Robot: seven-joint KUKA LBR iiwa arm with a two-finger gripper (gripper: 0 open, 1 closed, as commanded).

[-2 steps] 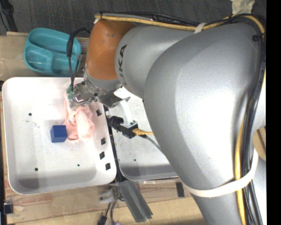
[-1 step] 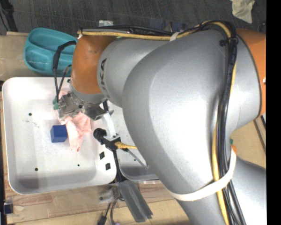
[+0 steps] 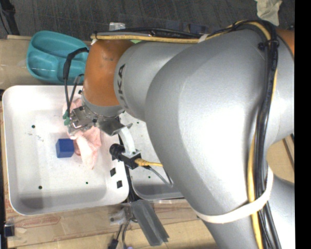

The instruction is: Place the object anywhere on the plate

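Blue and sharp-edged, the small cube [image 3: 65,148] lying on the floor of the left bin [image 3: 20,139] looks like the easier thing to move: you would judge it light, stiff and probably foam or plastic, so it should keep its shape under a squeeze. Take it across 2 opposite flat faces, low enough that it cannot pivot out. Just beside it, on its right and possibly touching, lies a pale pink, crumpled thing [image 3: 88,141] that reads as soft cloth or a limp toy; that one would sag and drape, so pinch a thick fold near its middle, not a loose edge. Which of the 2 the task means you cannot tell from this view. The gripper [image 3: 80,119] hangs directly over the pink thing's upper end, below the orange band on the wrist [image 3: 101,74], and the wrist hides the tips, so whether the jaws are open, closed or already on something cannot be told. A teal scoop-shaped thing [image 3: 54,56] sits on the counter beyond the bin's far edge. The arm's grey bulk [image 3: 207,118] covers most of the right bin [image 3: 155,193], so check there for a plate before you commit to a carry.
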